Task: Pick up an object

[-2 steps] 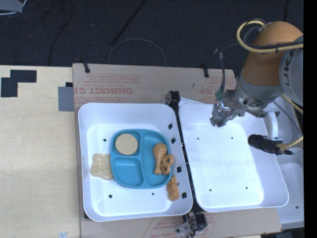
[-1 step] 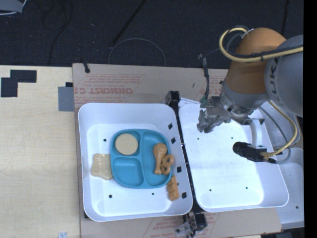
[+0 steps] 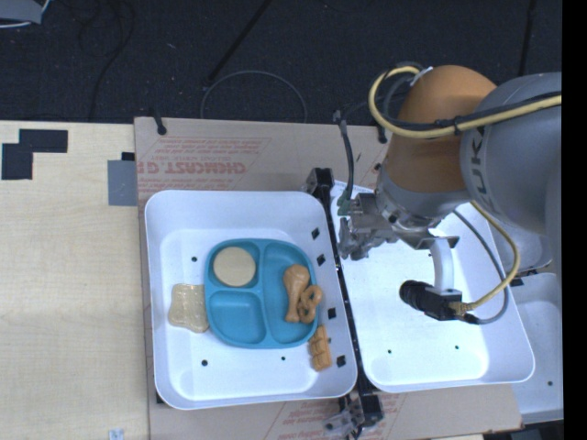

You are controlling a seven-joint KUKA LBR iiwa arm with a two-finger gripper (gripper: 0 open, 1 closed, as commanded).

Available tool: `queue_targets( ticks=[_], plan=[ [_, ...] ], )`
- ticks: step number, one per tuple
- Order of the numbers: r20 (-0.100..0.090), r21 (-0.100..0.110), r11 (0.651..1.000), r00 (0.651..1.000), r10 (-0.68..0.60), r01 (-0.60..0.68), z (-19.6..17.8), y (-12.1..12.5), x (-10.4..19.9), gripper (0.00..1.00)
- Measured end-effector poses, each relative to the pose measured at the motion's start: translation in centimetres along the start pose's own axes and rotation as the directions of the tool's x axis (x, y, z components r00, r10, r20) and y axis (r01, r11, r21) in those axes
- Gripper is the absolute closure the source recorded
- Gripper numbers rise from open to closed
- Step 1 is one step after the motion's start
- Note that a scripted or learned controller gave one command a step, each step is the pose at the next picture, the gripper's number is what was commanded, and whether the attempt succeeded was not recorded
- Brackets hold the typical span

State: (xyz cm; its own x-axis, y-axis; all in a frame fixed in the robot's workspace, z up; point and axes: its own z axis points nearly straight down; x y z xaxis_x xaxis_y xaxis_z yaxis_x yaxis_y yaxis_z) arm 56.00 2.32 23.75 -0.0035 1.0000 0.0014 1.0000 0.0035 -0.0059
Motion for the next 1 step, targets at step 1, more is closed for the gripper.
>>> queue_targets(
  ticks=[1],
  plan=[
    [0.0,0.0,1.0,1.0,0.0,0.0,-0.36,-2.55,4.59,1.0]
  ],
)
